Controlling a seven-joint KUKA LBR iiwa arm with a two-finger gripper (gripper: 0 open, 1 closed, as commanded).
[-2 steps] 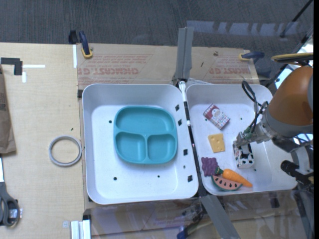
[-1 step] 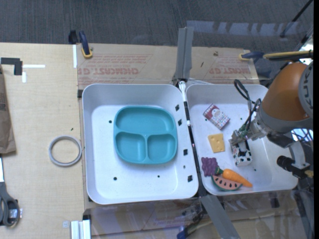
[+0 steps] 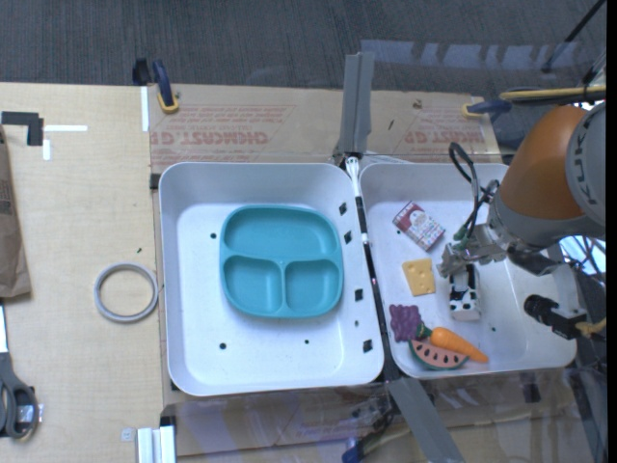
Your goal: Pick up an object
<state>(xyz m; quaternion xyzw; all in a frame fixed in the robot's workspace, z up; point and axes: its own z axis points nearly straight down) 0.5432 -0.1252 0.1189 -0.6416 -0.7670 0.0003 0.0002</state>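
My gripper hangs low in the right bin, under the grey arm with its orange band. A small black-and-white toy cow sits directly below and touching the gripper's tip, partly hidden by it. Left of the gripper lies a yellow cheese slice. A red-and-white box lies towards the bin's back. Purple grapes, a watermelon slice and an orange carrot cluster at the front.
The left bin holds a teal divided plate. On the bench to the left lie a grey ring and scissors. A metal post stands behind the divider between the bins.
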